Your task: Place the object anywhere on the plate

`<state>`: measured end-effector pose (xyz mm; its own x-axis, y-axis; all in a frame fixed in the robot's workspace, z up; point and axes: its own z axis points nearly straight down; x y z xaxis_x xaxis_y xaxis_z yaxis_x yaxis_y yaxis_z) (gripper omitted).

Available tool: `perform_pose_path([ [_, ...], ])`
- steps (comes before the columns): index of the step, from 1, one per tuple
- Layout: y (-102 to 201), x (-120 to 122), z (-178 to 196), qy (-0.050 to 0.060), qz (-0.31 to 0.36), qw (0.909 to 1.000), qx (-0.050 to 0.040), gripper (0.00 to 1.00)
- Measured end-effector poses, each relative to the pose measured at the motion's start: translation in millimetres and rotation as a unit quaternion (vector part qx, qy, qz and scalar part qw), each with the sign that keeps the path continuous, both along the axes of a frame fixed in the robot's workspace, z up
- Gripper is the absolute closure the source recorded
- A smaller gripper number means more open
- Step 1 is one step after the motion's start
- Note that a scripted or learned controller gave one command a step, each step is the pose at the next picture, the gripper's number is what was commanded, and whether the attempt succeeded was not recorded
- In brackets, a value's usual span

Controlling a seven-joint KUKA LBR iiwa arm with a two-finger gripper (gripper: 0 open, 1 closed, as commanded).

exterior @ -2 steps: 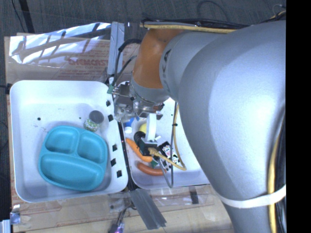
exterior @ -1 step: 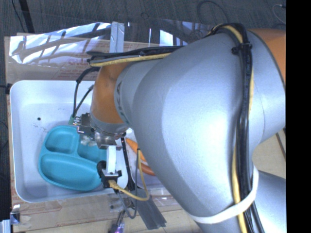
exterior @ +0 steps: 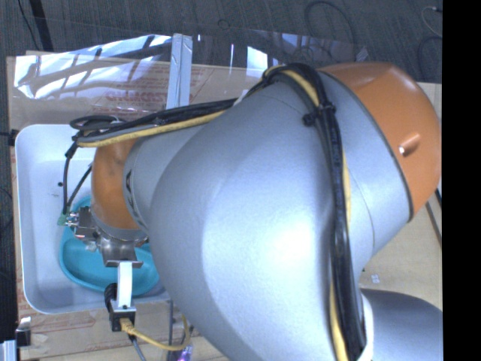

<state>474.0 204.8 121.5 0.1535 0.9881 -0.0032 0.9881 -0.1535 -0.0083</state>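
I see my big grey arm over the blue plate in the left bin. I cannot tell my end effector's state.

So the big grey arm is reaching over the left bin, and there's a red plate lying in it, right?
Nearly. The arm does reach over the left bin, but the plate lying in it is blue, not red. The camera view shows its blue rim below the arm's wrist.

Dark grey carpet lies beyond the bench, with black cables looping across it at the top.
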Motion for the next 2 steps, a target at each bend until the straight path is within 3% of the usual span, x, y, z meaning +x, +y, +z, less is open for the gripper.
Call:
perform_pose_path([
  [1, -20, 91, 47, -0.002, 0.039, 0.9992, 0.0009, 1.0],
  [2, 13, 0, 1, 0.0, 0.147, 0.9892, 0.0011, 1.0],
])
